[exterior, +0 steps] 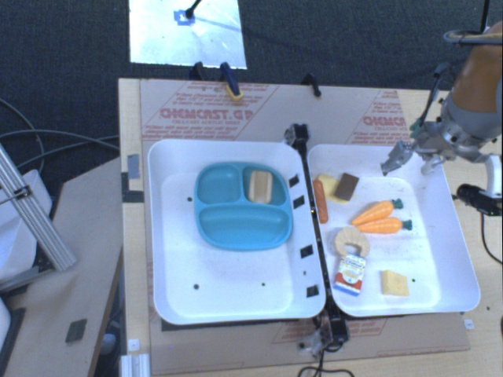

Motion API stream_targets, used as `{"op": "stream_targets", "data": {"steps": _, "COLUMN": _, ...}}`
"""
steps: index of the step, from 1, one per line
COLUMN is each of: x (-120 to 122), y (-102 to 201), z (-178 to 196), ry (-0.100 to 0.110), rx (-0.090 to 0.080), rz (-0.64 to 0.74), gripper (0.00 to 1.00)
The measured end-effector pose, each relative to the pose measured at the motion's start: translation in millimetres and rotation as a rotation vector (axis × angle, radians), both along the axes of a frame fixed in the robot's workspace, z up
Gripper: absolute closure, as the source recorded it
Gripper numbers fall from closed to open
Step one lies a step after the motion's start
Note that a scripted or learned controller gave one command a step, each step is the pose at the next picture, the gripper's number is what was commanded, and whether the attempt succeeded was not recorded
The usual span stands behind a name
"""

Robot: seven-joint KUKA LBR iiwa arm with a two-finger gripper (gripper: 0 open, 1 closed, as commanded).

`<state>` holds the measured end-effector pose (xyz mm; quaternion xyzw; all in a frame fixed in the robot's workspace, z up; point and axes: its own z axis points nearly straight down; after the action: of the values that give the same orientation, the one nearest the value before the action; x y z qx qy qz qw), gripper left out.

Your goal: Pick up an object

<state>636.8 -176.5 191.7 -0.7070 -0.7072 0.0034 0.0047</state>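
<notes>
Blue tray (pixel 236 230) holding bread (pixel 260 185), left bin (pixel 181 289)

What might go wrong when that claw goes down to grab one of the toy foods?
The two carrots lie touching, so the gripper may nudge both and lift neither. The sausage hugs the right bin's wall, leaving little finger room. The cheese wedge lies flat and may slip out.

Single fixed camera above the bench, looking down at a slant, both white bins (pixel 236 305) side by side across the frame's middle and lower part, arm (pixel 475 93) entering at upper right, dark floor along the top, moderately near
</notes>
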Motion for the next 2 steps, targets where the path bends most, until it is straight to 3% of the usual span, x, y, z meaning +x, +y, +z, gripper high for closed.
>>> {"op": "stream_targets", "data": {"steps": 1, "x": 3.1, "y": 0.5, "z": 9.1, "ry": -0.013, "rx": -0.002, "rz": 0.003, "gripper": 0.00}}
{"op": "stream_targets", "data": {"steps": 2, "x": -5.8, "y": 6.2, "z": -44.7, "ry": -0.009, "rx": -0.001, "rz": 0.002, "gripper": 0.00}}
